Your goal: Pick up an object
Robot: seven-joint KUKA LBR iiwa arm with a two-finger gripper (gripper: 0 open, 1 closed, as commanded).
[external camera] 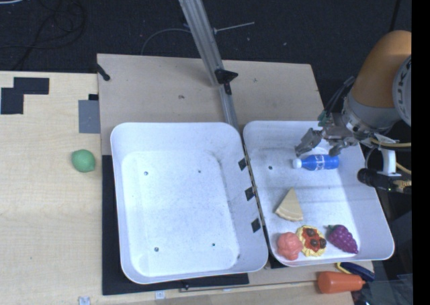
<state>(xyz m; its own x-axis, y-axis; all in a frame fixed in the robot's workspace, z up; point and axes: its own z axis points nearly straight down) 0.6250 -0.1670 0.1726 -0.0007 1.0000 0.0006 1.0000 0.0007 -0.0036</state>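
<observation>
1. The gripper (321, 141) hovers open, holding nothing, just above the blue bottle (317, 162) lying in the right bin (269, 137).
2. Expect light, smooth, roll-prone plastic; grasp across its middle.

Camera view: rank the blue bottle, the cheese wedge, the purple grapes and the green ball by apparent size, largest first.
1. Blue bottle, lying below the hand.
2. Cheese wedge.
3. Purple grapes.
4. Green ball.
Wedge and grapes look close; the order is unsure.
</observation>
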